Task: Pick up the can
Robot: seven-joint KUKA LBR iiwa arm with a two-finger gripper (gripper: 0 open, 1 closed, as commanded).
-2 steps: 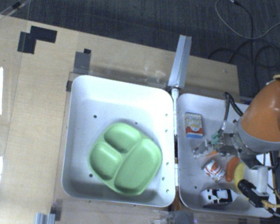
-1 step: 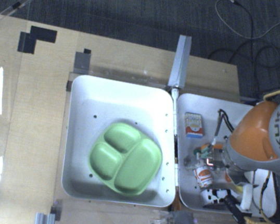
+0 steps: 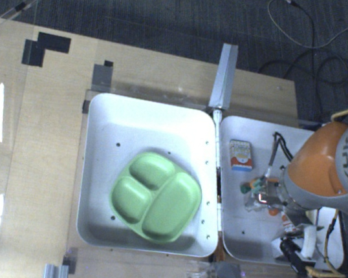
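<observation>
Right bin [image 3: 236, 243]: hand [image 3: 258, 193] low; no can discernible near it.

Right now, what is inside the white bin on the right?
A small box lies in the right bin. The arm covers much of it, so the rest is hidden.

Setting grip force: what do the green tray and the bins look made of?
Green tray: likely moulded plastic, matte, with soft rounded compartments and even colour. Bins: smooth white, perhaps plastic or painted metal; faint sheen, rounded corners. Can't tell which.
</observation>
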